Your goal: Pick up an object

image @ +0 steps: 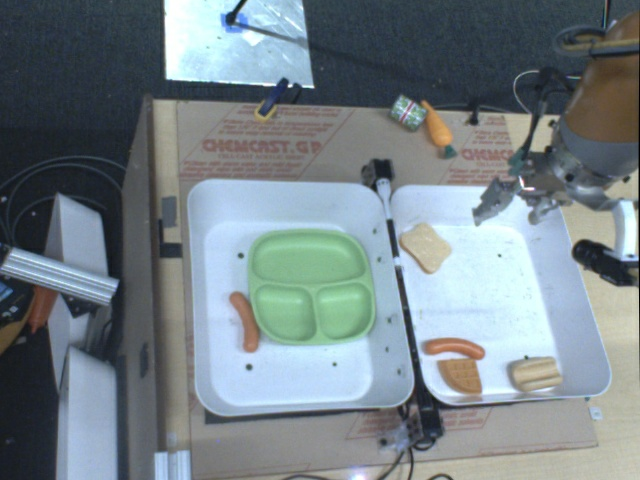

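Observation:
My gripper (518, 208) hangs over the back edge of the right bin (500, 278), its two fingers spread apart with nothing between them. A slice of bread (426, 247) lies in that bin's back left, to the left of the gripper. Near the front edge lie a sausage (455, 348), a waffle-like cracker (461, 376) and a bread roll (534, 373). In the left bin (215, 268) sits a green divided plate (312, 286) with another sausage (244, 321) beside it on the left.
A toy carrot (437, 128) and a small green can (407, 112) lie on the cardboard behind the bins. A clamp (379, 174) sits at the divider between bins. Cables and a metal bar (58, 273) lie at the left.

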`<state>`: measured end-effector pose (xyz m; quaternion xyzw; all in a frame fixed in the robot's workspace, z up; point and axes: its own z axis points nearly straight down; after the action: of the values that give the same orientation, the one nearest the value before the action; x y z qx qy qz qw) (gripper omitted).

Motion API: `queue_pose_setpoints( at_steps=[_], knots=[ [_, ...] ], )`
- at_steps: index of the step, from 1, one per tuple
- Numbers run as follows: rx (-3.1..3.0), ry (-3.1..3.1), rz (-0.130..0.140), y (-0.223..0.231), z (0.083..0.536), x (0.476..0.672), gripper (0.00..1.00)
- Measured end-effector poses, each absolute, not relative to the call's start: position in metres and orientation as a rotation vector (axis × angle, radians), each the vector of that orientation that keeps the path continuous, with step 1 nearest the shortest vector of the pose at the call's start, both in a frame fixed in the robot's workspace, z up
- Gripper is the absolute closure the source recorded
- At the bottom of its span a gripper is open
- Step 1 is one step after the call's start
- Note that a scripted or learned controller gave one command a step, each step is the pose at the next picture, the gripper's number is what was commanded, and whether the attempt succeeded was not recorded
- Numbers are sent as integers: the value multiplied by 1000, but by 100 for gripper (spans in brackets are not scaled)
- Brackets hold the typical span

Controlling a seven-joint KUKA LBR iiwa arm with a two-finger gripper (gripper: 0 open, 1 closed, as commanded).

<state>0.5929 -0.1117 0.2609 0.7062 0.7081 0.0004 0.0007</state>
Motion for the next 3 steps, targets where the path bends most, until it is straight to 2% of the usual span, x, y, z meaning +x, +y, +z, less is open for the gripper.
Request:
queue_pose_setpoints(
  at_steps=[1, 2, 3],
  knots=[
    [2217, 2227, -1, -99, 159, 668, 0],
    [2216, 2228, -1, -90, 100, 668, 0],
    [2215, 2217, 6, -145, 89, 607, 0]
  ],
)
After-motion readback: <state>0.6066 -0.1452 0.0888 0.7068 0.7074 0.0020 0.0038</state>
